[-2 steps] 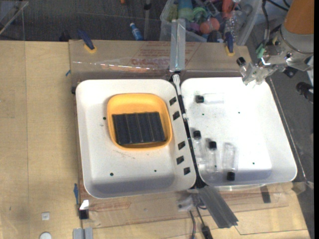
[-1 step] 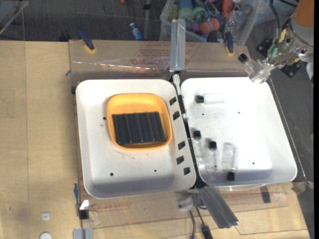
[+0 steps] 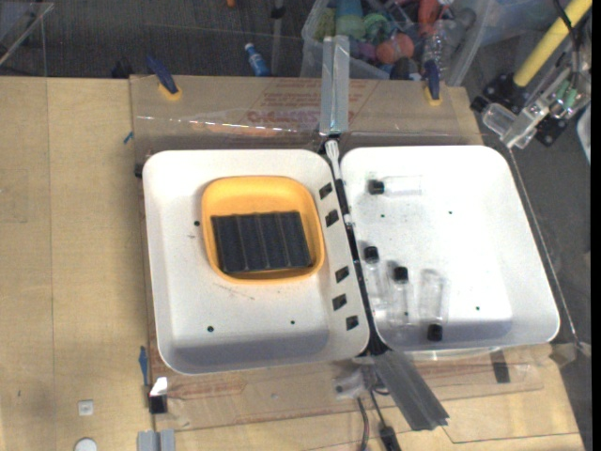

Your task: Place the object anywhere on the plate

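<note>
I start with the pale wooden bench (image 3: pixel 66 252), which has wide bare board to the left of the bins and a narrower strip along the near edge. On it sit the two shallow white plastic bins, touching along a central seam. The left bin (image 3: pixel 169 280) has a free band of white floor on every side of its contents, widest along the near wall. The right bin (image 3: pixel 488 205) is mostly open floor across its right half and far side.

A rounded-square orange-yellow plate (image 3: pixel 258 188) lies in the left bin, nearer the far wall and the seam than the left wall. The task's thing, a flat black ribbed rectangular block (image 3: pixel 261 241), rests on that plate, inside its raised rim, with its near edge close to the plate's near lip.

Beyond the bins' far side stands a clear plastic crate of coloured toys (image 3: pixel 394 17). A pale piece of hardware (image 3: pixel 521 116) sits past the right bin's far right corner, apart from both bins. I cannot tell what it is, and I cannot tell whether the gripper is open or closed, or touching anything.

Several small clear bottles with black caps (image 3: pixel 399 289) cluster near the seam, with one more (image 3: pixel 394 188) lying alone near the far wall.
</note>
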Available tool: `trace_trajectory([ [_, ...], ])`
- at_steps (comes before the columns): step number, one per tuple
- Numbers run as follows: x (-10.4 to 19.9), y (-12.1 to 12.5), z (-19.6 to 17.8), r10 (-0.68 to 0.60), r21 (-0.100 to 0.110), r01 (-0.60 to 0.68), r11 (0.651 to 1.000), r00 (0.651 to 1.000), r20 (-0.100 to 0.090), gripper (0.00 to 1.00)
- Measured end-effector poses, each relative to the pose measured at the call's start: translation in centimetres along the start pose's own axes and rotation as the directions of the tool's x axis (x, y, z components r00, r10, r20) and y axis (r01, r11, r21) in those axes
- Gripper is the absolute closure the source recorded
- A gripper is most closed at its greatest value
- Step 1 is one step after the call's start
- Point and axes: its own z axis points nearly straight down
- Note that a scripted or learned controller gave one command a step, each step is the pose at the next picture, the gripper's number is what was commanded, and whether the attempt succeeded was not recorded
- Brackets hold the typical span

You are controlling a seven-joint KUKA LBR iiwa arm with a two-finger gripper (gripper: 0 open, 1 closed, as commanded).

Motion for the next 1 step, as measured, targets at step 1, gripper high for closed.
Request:
trace_trajectory([
  [1, -2.02, -1.32, -2.65, -0.233, -0.001, 0.233, 0.972, 0.972, 0.001, 1.00],
])
